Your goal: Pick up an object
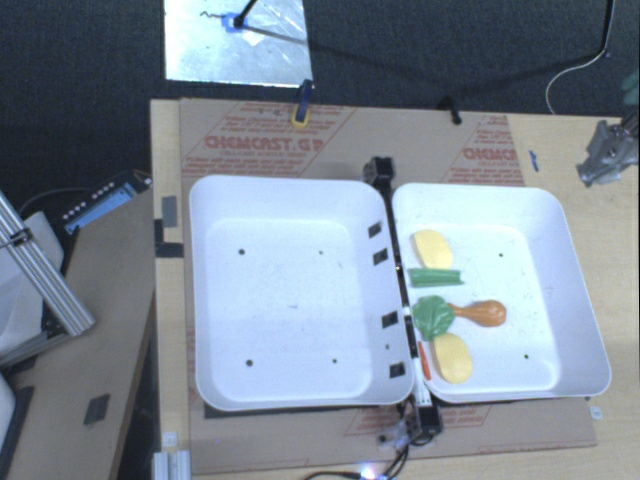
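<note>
The right bin (560,268) holds a few small objects along its left side. A pale yellow piece (432,248) lies farthest back, with a flat green piece (435,277) just in front of it. Then comes a green leafy shape (431,316) joined to an orange bulb (484,314), and a second yellow piece (452,358) sits nearest the front. A thin red sliver (424,360) lies against the bin's left wall. My gripper (604,156) hangs at the far right, outside and behind the right bin, well away from all the objects.
The left bin (290,288) sits beside the right one, joined by a black clipped divider (395,268). Both rest on a cardboard sheet (260,138). A shiny metal plate (235,28) lies at the back, and a cable (575,63) loops at top right.
</note>
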{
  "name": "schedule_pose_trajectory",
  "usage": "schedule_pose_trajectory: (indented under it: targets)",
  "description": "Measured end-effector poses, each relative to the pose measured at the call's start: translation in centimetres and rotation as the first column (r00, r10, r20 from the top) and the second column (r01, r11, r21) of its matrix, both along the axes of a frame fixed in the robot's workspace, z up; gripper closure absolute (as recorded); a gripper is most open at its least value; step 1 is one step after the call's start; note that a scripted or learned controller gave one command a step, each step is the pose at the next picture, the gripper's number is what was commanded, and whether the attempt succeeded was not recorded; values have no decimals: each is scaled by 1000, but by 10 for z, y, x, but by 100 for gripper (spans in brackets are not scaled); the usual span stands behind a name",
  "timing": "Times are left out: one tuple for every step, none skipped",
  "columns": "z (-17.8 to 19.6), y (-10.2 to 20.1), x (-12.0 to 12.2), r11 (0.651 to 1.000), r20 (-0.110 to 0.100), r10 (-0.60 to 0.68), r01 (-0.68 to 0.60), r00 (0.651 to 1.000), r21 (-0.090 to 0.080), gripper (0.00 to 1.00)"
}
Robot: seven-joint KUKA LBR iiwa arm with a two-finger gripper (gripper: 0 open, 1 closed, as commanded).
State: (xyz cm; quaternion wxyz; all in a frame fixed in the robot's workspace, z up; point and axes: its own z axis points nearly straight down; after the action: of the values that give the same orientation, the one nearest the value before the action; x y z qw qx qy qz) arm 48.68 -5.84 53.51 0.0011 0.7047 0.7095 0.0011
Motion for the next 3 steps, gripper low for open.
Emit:
schedule_pose_trajectory:
  targets:
    - [0,27,0,1000,0,0,0,1000,1,100]
    - [0,55,0,1000,0,0,0,1000,1,100]
    - [0,84,0,1000,0,0,0,1000,2,100]
